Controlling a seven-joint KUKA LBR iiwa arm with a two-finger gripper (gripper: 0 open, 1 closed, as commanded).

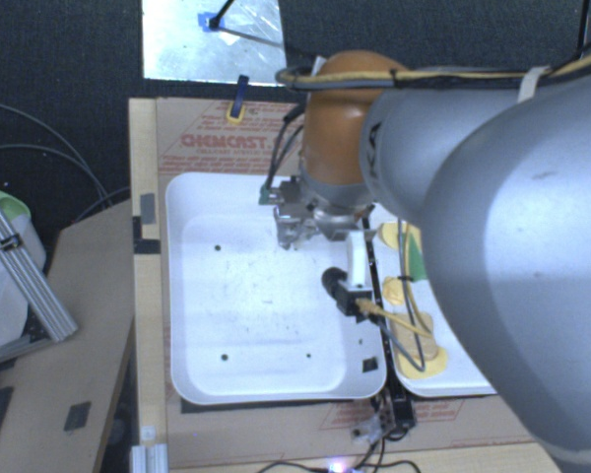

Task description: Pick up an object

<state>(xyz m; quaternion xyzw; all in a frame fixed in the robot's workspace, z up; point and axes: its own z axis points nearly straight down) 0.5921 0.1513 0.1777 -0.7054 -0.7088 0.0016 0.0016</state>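
My gripper (290, 233) hangs over the back right part of the left white bin (192, 294), just below the orange band of the wrist. I see nothing between its fingers. In the right bin (453, 384), mostly hidden under the grey arm, lie a yellow object (417, 348) and a green object (414, 254).
The big grey arm covers most of the right bin and the right side of the view. Cardboard (202, 138) lies behind the bins. A metal plate (212, 23) sits at the back. An aluminium frame (25, 274) stands at the left.
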